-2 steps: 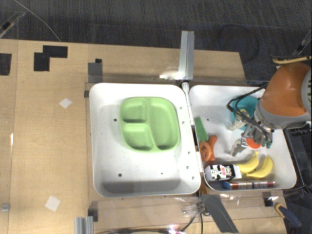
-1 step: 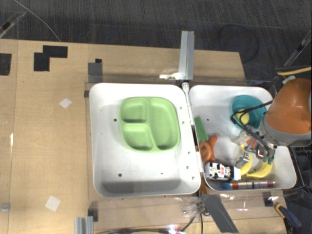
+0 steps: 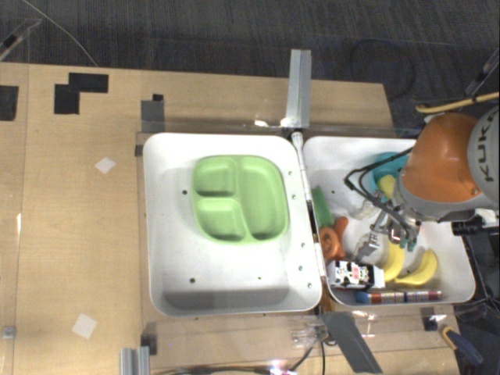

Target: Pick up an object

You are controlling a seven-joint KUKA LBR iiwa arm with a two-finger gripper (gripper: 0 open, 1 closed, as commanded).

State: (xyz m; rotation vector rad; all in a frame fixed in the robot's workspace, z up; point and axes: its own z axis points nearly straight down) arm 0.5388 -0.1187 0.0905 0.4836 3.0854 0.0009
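My gripper (image 3: 373, 243) hangs low in the right bin (image 3: 344, 158), just above and left of two yellow bananas (image 3: 412, 266). An orange ridged toy (image 3: 331, 241) lies left of it, next to a green stick (image 3: 319, 206) along the bin's left wall. A black-and-white box (image 3: 352, 273) sits below the gripper, and a red and blue marker (image 3: 400, 295) lies along the front wall. A teal object (image 3: 386, 167) is partly hidden behind the orange wrist band (image 3: 439, 162). I see nothing clearly between the fingers.
The left bin (image 3: 168, 209) holds a green three-compartment tray (image 3: 238, 198). A metal post (image 3: 299, 88) stands behind the divider between the bins. Black cables (image 3: 363, 180) loop from the wrist over the right bin.
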